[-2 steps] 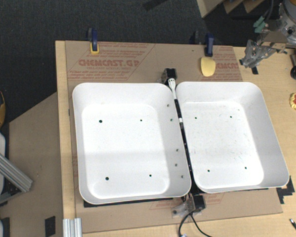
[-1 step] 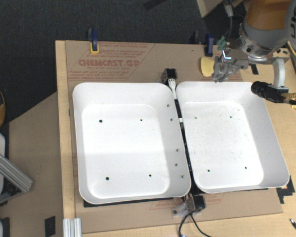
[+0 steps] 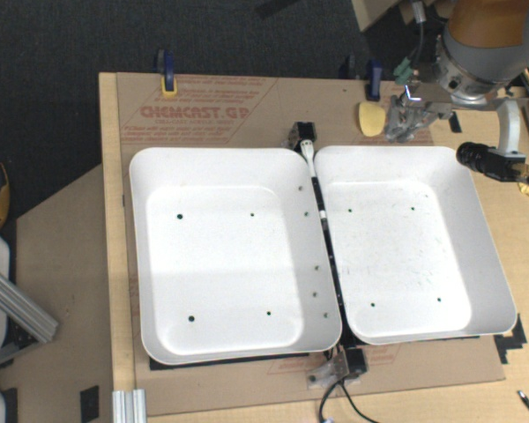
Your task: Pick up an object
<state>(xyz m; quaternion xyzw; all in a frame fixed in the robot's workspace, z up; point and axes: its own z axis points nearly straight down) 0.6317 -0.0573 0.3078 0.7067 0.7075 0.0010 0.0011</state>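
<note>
A small pale yellow object [image 3: 370, 119] shows just beyond the far rim of the right bin [image 3: 491, 256], over the brown board. My gripper [image 3: 408, 122] hangs right beside it on its right, at about the same height, and touches it or nearly does. Whether the object is held or merely next to the gripper is unclear from this angle. The grey arm with its orange band [image 3: 489, 11] comes in from the top right corner. The left bin [image 3: 143, 236] shows only its white floor with a few dark dots.
A black cylindrical part [image 3: 489, 159] juts over the right bin's far right corner. Blue clamps [image 3: 167, 69] [image 3: 374, 77] stand along the board's far edge. A black clip [image 3: 302, 135] sits at the far end of the seam between the bins.
</note>
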